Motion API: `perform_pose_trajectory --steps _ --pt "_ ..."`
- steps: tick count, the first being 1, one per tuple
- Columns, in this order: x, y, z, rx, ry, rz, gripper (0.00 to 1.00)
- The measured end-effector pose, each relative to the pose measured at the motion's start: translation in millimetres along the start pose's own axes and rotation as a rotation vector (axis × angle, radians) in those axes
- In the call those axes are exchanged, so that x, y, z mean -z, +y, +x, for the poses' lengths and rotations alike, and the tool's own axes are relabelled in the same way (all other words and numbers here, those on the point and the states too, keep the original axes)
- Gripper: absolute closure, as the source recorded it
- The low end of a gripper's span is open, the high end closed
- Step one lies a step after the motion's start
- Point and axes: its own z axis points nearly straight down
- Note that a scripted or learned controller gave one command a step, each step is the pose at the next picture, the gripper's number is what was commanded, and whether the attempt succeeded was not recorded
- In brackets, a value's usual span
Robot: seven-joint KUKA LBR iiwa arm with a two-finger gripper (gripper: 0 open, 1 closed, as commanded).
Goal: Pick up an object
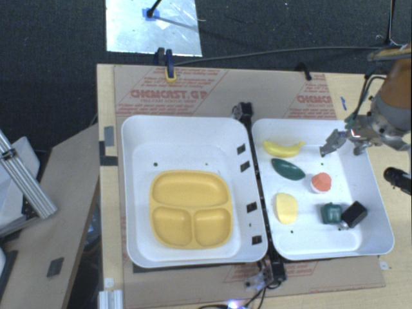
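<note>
The right bin (373,192) holds several small objects: a yellow banana (283,148), a dark green oval piece (288,169), a red and white ball (321,183), a pale yellow lump (286,208), a teal piece (331,214) and a black block (354,214). My gripper (346,143) hangs over the far right part of this bin, to the right of the banana and above the red ball. Its two fingers are spread open with nothing between them.
The left bin (138,172) holds a yellow divided tray (191,208). A black divider with clips (252,179) runs between the bins. A blue clamp (168,62) stands at the bench's far edge.
</note>
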Motion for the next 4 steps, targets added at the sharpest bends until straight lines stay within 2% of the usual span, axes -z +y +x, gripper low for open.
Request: perform_pose_trajectory --steps 2,3,4 --pt "-90.0 -1.7 -10.2 -0.001 0.0 -0.001 0.0" --pt "-76.5 -0.3 -10.2 0.0 -0.002 -0.006 1.0" --pt "-20.8 7.5 -2.2 0.003 -0.001 -0.006 1.0"
